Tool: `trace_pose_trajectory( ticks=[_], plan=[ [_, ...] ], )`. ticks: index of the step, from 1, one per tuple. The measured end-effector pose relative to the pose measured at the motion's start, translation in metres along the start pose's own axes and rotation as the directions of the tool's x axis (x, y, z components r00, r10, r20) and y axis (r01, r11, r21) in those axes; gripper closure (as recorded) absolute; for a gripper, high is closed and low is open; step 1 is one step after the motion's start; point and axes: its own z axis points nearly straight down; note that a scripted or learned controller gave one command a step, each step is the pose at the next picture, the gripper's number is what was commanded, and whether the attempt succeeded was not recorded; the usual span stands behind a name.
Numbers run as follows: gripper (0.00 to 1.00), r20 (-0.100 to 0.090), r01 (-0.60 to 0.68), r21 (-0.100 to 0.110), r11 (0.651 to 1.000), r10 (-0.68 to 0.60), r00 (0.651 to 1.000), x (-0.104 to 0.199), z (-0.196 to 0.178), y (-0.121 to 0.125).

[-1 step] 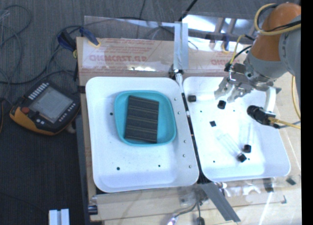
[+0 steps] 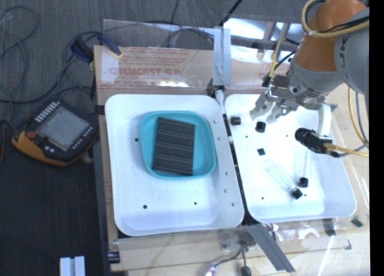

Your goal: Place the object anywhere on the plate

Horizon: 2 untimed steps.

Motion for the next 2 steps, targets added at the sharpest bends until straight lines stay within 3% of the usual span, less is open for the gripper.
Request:
trace_pose_trajectory(
  ticks=[1, 2],
  plan=[
    [1.0, -0.003, 0.245, 0.001, 0.97, -0.245, 0.97, 0.0822, 0.0018, -0.04],
    [0.0, -0.003, 0.244, 0.0, 0.97, -0.244, 0.97, 0.0817, 0.0017, -0.0399]
  ],
)
